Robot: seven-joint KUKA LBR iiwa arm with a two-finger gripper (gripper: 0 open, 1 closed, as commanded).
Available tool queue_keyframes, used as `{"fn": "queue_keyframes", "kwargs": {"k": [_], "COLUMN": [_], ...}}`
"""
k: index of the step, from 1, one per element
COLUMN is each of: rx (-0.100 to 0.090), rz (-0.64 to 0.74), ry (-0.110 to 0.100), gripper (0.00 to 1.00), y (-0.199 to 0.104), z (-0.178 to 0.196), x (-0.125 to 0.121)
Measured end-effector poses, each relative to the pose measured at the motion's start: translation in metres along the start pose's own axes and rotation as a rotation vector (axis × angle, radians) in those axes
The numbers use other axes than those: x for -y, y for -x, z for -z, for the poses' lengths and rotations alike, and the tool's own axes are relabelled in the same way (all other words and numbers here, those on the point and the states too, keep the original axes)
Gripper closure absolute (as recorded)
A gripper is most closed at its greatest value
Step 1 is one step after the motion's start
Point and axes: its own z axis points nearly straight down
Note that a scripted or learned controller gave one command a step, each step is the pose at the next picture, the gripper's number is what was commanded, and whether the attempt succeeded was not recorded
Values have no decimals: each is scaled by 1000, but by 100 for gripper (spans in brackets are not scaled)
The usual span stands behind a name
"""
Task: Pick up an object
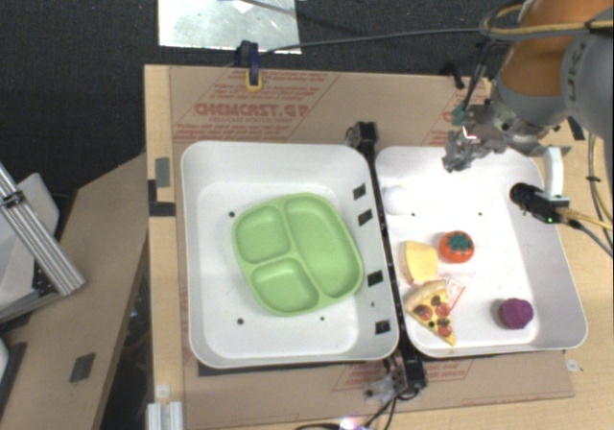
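Green plastic sets the scene on the left: a three-compartment tray point(297, 252) lies tilted in the left bin point(206, 226), with nothing else in that bin. Across the central divider, the right bin point(561, 308) holds the candidates for picking — a yellow cheese wedge point(417, 260) just beside the divider, a toy pizza slice point(434, 307) touching it on the near side, a red tomato with a green cap point(458, 246) just right of the cheese, and a purple ball point(515, 313) standing apart toward the bin's near right corner. Farther right and toward the back, the gripper point(459, 155) hangs over the far part of the right bin, well apart from every toy; whether it is released or clenched cannot be told from this angle, and nothing is seen in its grasp. The step in hand appears to be the approach — no object is lifted yet. The next move likely calls for travelling toward the near side of the bin, settling over one toy, and descending squarely; the tomato and the ball stand freer than the touching cheese and pizza.
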Motion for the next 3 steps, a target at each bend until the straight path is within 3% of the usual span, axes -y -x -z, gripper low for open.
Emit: {"fn": "queue_keyframes", "kwargs": {"k": [3], "rx": [-2], "rz": [4], "ry": [-6], "gripper": [100], "y": [-125], "z": [12], "x": [62]}}
